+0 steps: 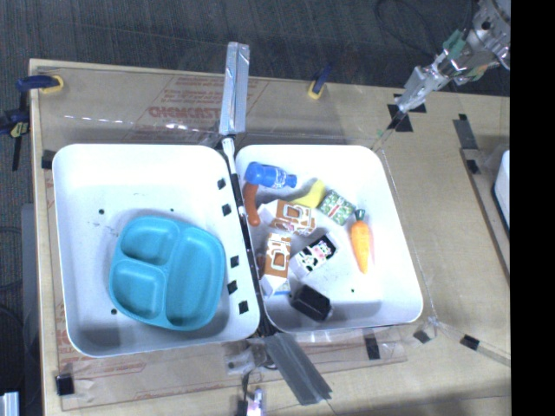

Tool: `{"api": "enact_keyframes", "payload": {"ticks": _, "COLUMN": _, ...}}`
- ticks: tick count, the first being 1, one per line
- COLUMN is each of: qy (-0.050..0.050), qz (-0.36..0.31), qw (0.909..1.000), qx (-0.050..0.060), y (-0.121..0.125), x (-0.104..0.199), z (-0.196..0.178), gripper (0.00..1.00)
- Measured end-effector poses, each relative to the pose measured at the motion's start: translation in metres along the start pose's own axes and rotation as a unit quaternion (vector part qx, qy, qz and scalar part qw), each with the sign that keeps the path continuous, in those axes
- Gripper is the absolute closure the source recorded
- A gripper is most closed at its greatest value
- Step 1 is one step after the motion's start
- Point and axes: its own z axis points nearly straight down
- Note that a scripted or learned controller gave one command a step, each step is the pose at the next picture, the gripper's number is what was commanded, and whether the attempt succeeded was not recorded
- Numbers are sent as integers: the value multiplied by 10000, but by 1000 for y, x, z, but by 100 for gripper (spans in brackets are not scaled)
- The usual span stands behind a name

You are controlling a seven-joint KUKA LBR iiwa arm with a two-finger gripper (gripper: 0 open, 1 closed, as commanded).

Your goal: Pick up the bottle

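The bottle (269, 177) is blue with a lighter end and lies on its side in the far left corner of the right bin (395, 232). It rests close to the divider between the two bins. My gripper (404, 107) hangs up at the right, outside the bins, past the right bin's far right corner. It is well away from the bottle, and nothing shows in its grasp.
The right bin also holds a carrot (361, 241), a yellow item (310, 193), a green packet (336, 206), orange-and-white boxes (290, 217), a cow-patterned item (316, 252), a black block (310, 302) and a brown stick (251, 202) beside the bottle. A teal compartment tray (169, 271) lies in the left bin (78, 189).
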Motion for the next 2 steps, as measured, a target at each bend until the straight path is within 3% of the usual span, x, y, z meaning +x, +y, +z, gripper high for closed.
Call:
{"api": "enact_keyframes", "payload": {"ticks": 1, "qy": -7, "qz": -29, "qw": 10000, "qx": 0, "y": 1, "x": 1, "z": -11, "gripper": 100}}
{"api": "enact_keyframes", "payload": {"ticks": 2, "qy": 10, "qz": -212, "qw": 9998, "qx": -5, "y": 51, "x": -7, "z": 39, "gripper": 100}}
